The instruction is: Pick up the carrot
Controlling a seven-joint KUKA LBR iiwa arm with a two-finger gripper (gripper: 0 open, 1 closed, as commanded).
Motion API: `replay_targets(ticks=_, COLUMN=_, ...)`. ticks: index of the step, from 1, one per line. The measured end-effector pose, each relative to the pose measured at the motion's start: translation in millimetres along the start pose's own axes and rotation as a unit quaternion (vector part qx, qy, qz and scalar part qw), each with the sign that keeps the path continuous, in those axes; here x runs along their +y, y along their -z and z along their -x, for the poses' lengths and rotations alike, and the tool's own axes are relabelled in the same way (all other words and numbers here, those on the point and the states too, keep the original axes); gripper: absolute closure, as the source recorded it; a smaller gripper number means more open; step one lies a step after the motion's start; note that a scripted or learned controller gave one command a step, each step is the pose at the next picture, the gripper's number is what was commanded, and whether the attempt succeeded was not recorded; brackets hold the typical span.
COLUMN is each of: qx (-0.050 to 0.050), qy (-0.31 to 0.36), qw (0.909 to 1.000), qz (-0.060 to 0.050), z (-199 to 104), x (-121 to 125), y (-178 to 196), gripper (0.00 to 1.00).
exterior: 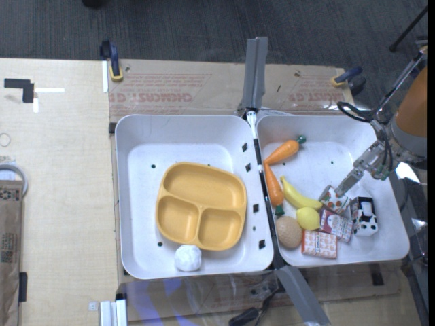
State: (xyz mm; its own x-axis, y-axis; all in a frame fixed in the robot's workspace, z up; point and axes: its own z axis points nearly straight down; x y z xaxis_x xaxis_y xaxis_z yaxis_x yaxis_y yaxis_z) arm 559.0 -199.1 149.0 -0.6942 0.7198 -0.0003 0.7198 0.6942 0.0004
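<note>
Two carrots lie in the right bin (380,246). One orange carrot (282,151) with a green top lies slanted at the bin's upper left. A second carrot (273,184) runs along the left wall just below it. My gripper (338,189) reaches in from the right and hangs low over the middle of the bin, right above a small red-and-white carton (333,200). It is well to the right of both carrots and touches neither. Nothing shows between its tips.
Near the gripper lie a banana (299,195), a lemon (308,218), a tan ball (288,231), red cartons (319,244) and a cow-patterned carton (366,216). The left bin (129,182) holds a yellow divided plate (202,206) and a white ball (188,257).
</note>
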Motion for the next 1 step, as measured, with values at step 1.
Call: replay_targets(ticks=1, qx=-0.001, qy=0.088, qw=0.9961, qz=0.001, z=-47.9, x=82.0, y=31.3, gripper=0.00)
